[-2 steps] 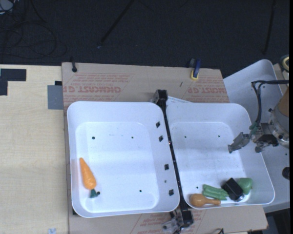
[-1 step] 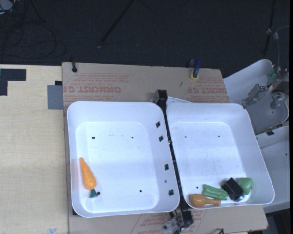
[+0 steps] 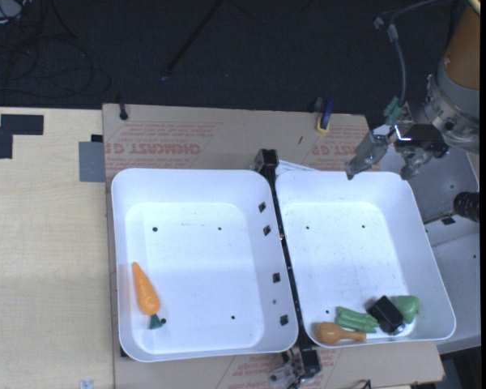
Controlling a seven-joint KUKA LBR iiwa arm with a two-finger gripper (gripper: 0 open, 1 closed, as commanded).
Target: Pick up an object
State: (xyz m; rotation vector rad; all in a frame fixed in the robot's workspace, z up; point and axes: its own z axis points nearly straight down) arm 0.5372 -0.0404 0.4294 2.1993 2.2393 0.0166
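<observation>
Claw up at the back, toys down front.
Cardboard print under the bins reads mirrored, illegible. Toy carrot lies front-left in the left bin; the claw hangs spread and bare over the right bin's far rim, well apart from the carrot.

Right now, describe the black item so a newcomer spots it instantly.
Start at the right bin and go to its near right corner, where several small things cluster. The black block lies there tilted, partly over a green pod-like toy, with another green piece beside it and an orange-tan gourd shape nearby. It is the one dark, boxy item among them.
</observation>
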